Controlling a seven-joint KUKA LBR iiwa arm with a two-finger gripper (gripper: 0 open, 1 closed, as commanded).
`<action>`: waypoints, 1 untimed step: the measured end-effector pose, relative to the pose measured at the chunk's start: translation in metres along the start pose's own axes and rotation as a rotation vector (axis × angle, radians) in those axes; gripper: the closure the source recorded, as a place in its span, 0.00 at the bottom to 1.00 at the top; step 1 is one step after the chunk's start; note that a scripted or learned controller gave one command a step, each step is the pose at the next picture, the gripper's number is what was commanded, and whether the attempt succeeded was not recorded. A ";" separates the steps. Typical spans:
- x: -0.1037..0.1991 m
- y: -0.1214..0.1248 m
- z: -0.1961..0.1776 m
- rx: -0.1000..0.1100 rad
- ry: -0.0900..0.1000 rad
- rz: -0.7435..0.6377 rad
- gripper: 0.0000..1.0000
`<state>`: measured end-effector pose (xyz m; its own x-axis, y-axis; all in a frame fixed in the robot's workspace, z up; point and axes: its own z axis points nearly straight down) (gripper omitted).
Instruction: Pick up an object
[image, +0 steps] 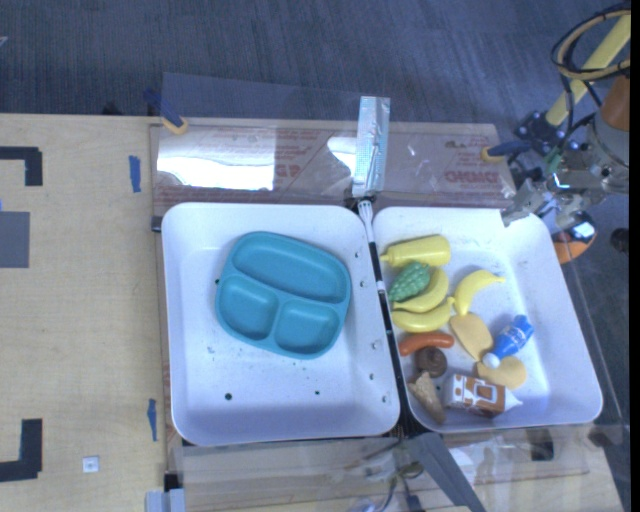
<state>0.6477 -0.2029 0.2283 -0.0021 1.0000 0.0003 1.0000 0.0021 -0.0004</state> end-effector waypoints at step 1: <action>0.065 0.008 0.094 -0.003 0.001 0.117 0.00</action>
<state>0.6554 -0.1378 0.1338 0.1143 0.9935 0.0012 0.9934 -0.1143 0.0027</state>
